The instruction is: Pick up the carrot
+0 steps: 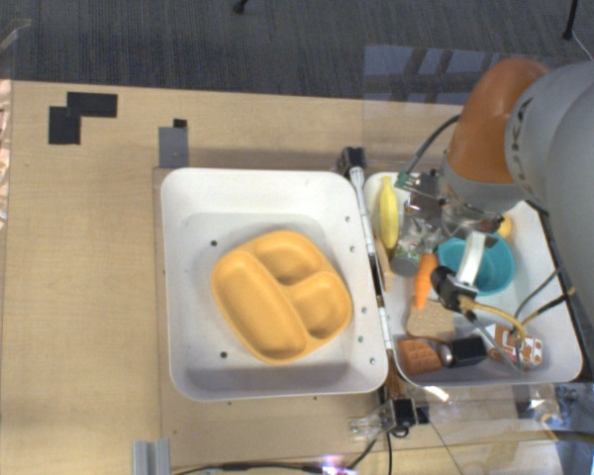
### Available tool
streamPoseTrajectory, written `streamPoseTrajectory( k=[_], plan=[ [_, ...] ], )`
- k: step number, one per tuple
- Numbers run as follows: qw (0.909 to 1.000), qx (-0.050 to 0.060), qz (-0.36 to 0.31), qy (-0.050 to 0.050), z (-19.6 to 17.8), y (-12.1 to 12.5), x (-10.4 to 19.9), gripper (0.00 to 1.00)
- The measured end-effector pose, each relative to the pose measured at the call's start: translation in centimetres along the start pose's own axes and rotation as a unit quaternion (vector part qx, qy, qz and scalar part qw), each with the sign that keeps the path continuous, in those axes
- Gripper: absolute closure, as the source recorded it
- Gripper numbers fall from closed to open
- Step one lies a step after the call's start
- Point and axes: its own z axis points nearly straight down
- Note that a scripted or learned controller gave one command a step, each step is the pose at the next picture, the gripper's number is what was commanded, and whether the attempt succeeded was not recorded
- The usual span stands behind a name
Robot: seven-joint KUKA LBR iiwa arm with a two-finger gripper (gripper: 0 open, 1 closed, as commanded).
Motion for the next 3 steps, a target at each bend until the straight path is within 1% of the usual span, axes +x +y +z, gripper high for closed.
streamPoseTrajectory(
  k=[1,2,3],
  plan=[
    [1.0000,0.000,0.001,-0.001,0.1,0.0,-0.2,0.00],
    [0.9999,0.002,0.014,-0.003,0.1,-5.8,-4.9,0.00],
    [0.9871,0.003,0.160,-0.003,4.5,-3.8,-9.9,0.00]
  ],
)
